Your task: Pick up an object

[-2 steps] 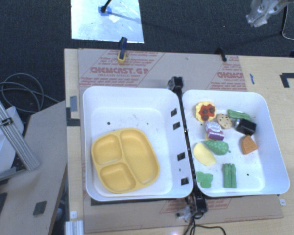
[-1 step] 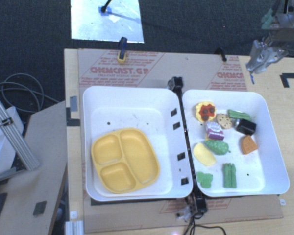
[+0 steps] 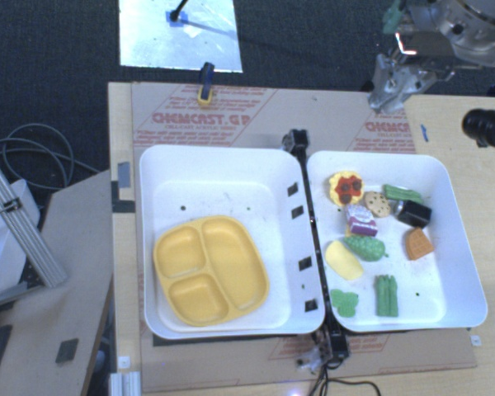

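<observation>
Red "CHEMCAST GP" lettering crosses the brown protective sheet (image 3: pixel 223 114) on the worktop behind the 2 bins. The left white shallow bin (image 3: pixel 223 172) holds a yellow plastic tray (image 3: pixel 209 268) with 3 compartments. The right white shallow bin (image 3: pixel 445 295) holds small toy foods clustered together: a yellow round piece with red spots (image 3: pixel 346 186), a green ridged piece (image 3: pixel 386 294), an orange wedge (image 3: pixel 417 243). Above it, at the frame's upper right, the grey tool (image 3: pixel 389 89) hangs over the worktop, partly cut off; whether it is spread cannot be told.
</observation>
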Motion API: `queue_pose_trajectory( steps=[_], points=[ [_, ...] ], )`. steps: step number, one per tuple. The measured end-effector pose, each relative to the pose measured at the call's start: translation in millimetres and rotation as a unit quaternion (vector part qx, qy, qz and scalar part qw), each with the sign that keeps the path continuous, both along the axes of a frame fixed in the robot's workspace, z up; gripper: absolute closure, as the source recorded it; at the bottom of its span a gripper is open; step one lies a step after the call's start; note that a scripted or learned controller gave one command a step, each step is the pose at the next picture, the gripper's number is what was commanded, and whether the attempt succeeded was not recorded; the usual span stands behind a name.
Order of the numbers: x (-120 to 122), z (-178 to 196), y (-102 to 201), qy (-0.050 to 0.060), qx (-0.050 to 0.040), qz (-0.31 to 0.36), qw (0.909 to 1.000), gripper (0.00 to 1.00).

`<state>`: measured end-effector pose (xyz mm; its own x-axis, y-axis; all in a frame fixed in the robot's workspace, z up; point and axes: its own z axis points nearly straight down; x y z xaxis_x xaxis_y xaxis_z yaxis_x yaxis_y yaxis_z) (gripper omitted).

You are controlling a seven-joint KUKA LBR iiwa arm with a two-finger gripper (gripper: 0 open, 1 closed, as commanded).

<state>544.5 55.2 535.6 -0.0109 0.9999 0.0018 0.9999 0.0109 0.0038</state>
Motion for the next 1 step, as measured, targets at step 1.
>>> queue_pose_trajectory(
  steps=[1],
  points=[
    [-21.0, -0.6, 74.2, 0.001, 0.0004, 0.001, 1.0, 1.0]
  ],
)
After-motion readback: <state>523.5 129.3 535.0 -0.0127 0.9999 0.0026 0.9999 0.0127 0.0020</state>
